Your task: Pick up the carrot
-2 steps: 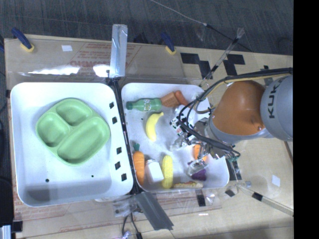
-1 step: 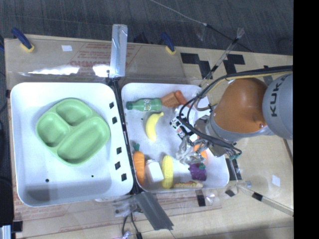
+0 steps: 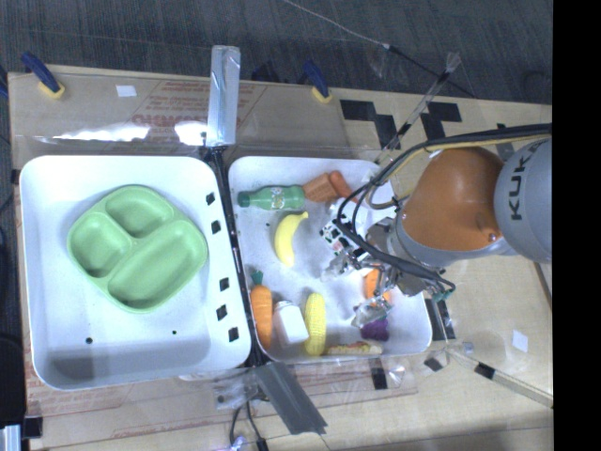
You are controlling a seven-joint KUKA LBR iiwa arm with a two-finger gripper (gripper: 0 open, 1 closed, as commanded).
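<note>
The arm reaches in from the right, its orange band [image 3: 454,200] bulking over the right bin [image 3: 282,172]. The claw [image 3: 362,261] hangs low inside that bin near its right side, wrapped in cables, and whether it is open or closed cannot be made out from this slanted view. No object is seen held in it.

The carrot [image 3: 262,315] lies well to the left of the claw and a little nearer the front, along the bin's left wall, its green top pointing toward the back. Just right of the carrot sits a small white block [image 3: 291,324], and next to that a corn cob [image 3: 316,323] standing lengthwise. A banana [image 3: 287,236] lies left of the claw, slightly farther back. Beyond it, a green bottle [image 3: 272,196] rests on its side, with an orange-brown piece [image 3: 325,187] beside its cap end. Just below and right of the claw are a small orange item [image 3: 374,281] and a purple one [image 3: 375,328], near the bin's front right corner.

Far to the left of the claw, the left bin [image 3: 56,346] holds a green divided plate [image 3: 137,246]. Both bins rest on the counter [image 3: 507,327].
</note>
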